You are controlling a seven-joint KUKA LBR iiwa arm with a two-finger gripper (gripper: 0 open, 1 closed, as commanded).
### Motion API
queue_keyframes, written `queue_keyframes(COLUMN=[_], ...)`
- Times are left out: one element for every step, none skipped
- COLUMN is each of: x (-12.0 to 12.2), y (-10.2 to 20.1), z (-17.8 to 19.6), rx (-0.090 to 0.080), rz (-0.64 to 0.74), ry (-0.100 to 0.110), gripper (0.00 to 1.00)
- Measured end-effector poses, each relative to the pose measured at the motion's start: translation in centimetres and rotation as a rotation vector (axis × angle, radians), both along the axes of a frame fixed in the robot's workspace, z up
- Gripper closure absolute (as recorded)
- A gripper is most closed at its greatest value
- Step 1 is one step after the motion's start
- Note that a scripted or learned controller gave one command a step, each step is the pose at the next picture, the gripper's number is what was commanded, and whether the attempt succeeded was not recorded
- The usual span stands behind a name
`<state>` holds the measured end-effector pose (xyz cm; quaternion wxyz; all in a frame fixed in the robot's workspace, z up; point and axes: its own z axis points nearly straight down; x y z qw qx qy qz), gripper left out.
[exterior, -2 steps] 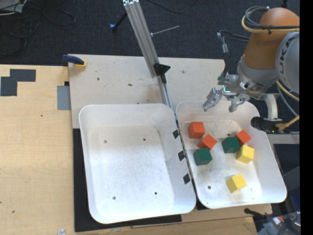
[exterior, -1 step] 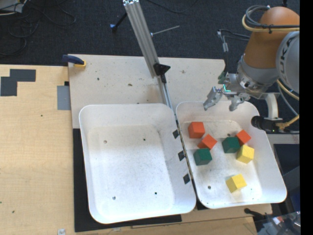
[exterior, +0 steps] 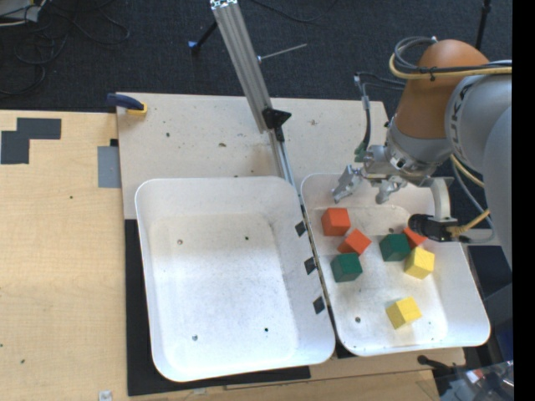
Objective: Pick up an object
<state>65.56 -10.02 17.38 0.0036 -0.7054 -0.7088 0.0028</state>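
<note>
The right bin (exterior: 468, 328) sits at the surface's right edge, holding small blocks. The tool (exterior: 365, 185) hangs open and empty over its far edge. The nearest orange block (exterior: 336, 220) looks light, rigid; pinch opposite flat faces.

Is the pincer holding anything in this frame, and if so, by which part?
Nothing is held. The pincer hangs open above the right bin's far end, with no block between its fingers; the nearest orange block lies apart below it.
</note>
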Motion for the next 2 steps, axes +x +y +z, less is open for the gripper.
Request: queue_keyframes(x=[0.3, 0.4], y=[0.3, 0.5], z=[-4.5, -8.1], rx=[0.000, 0.002], rz=[0.002, 0.001], ry=[-0.001, -0.010], gripper=[0.00, 0.00])
